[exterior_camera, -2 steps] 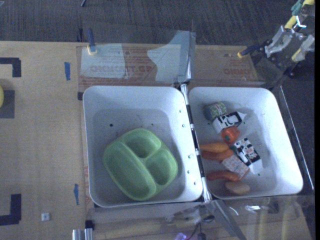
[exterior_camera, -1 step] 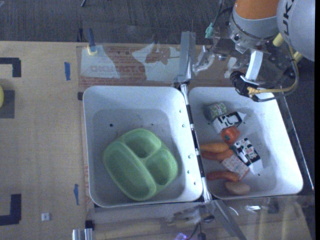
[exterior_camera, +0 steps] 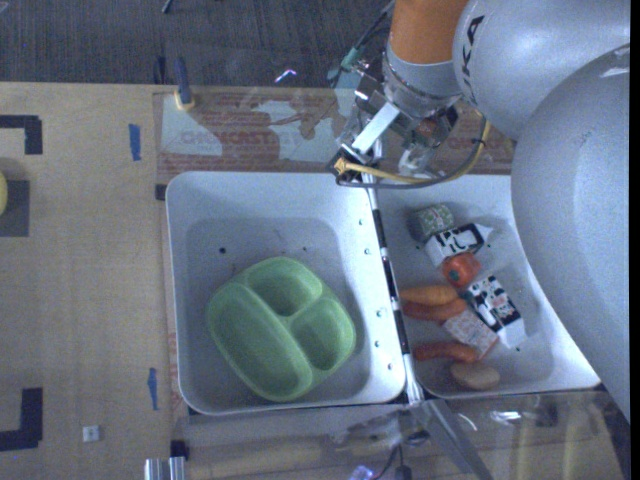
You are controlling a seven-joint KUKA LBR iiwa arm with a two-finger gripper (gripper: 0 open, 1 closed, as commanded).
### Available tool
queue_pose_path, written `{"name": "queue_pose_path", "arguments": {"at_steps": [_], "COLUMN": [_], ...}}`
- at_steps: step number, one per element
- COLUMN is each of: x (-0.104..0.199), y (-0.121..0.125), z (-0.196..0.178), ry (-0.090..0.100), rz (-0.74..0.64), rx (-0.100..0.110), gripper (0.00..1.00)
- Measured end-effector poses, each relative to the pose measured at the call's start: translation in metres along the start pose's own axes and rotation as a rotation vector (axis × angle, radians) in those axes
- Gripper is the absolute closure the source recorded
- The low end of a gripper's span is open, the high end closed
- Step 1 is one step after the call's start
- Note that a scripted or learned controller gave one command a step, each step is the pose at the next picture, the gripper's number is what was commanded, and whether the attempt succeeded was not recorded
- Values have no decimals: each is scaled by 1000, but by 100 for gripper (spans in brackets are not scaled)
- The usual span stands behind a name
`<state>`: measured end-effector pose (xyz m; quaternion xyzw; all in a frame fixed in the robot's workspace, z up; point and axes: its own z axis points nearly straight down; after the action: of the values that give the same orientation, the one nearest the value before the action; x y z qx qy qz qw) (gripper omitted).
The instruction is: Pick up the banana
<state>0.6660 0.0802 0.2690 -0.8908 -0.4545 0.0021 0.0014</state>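
Camera view: banana hard to single out

Gripper (exterior_camera: 418,153) hangs over the right bin (exterior_camera: 520,366), at its far rim; spread or closed, I cannot tell. Which of its crowded food is the banana, I cannot tell either. It could seize a carrot (exterior_camera: 430,295) instead.

Pale wooden table (exterior_camera: 80,298), and two white bins sit on it side by side, left bin (exterior_camera: 250,238) touching right bin (exterior_camera: 525,363). Blue tape strips (exterior_camera: 134,141) and black corner marks (exterior_camera: 25,133) on bare wood; something yellow (exterior_camera: 2,194) at the left edge.
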Motion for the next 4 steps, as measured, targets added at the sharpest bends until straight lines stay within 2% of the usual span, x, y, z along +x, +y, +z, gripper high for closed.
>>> {"name": "queue_pose_path", "arguments": {"at_steps": [1, 2, 3, 4], "x": [20, 72, 73, 99], "y": [-34, -61, -60, -111], "z": [162, 179, 168, 101], "ry": [26, -2, 2, 5], "rz": [83, 648, 650, 674], "rx": [-1, 4, 3, -3], "gripper": [0, 0, 100, 100]}}
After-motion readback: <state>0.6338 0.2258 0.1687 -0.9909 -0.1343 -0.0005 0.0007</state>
